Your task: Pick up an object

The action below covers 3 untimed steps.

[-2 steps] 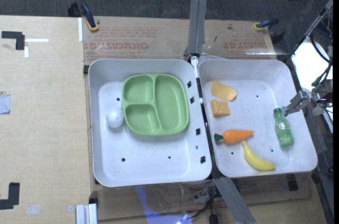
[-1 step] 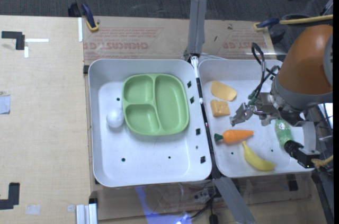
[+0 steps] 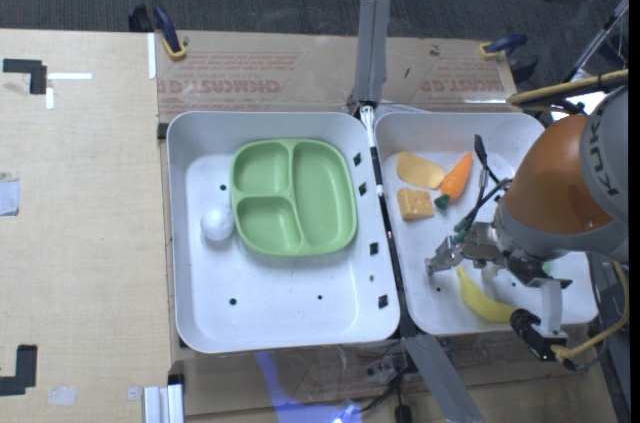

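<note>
- Gripper (image 3: pixel 447 260) low in the right bin (image 3: pixel 420 306), lower right of frame; cannot tell its finger state.
- Banana (image 3: pixel 480 299) lies just beside it, lower right.
- Long axis runs upper left to lower right, curved.
- Likely light, smooth, slightly soft; pinch across mid-body, the narrow way.

Pale wood counter (image 3: pixel 80 241) carried two shallow white bins side by side, touching: left bin (image 3: pixel 270 311), right bin (image 3: pixel 430 311). Brown cardboard sheet (image 3: pixel 270 81) lay behind them, held by blue clamps (image 3: pixel 165 31).
</note>
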Tool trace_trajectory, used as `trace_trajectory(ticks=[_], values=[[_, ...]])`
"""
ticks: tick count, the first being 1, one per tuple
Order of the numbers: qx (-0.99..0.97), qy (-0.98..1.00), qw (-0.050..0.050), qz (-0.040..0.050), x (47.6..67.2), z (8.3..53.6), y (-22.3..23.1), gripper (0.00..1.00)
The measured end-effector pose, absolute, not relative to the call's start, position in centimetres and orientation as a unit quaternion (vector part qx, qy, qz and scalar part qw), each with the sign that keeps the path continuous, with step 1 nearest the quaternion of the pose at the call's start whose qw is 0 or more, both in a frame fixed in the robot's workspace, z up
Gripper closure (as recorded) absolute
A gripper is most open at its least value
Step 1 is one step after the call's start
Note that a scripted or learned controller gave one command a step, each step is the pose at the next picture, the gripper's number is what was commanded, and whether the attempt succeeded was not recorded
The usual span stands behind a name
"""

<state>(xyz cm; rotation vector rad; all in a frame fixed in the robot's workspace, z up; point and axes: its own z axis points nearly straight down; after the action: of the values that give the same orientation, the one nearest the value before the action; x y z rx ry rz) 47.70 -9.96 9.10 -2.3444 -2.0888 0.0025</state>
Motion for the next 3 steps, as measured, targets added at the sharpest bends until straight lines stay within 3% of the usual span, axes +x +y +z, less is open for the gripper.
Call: trace_trajectory(ticks=[1,2,3], values=[[-0.748,-0.664,0.002,0.0013,47.7,9.9,-10.0,1.0],[-0.792,-0.61,0.001,0.002,51.9,19.0,-4.0,1.0],[-0.792,-0.61,0.001,0.002,51.9,19.0,-4.0,0.0]])
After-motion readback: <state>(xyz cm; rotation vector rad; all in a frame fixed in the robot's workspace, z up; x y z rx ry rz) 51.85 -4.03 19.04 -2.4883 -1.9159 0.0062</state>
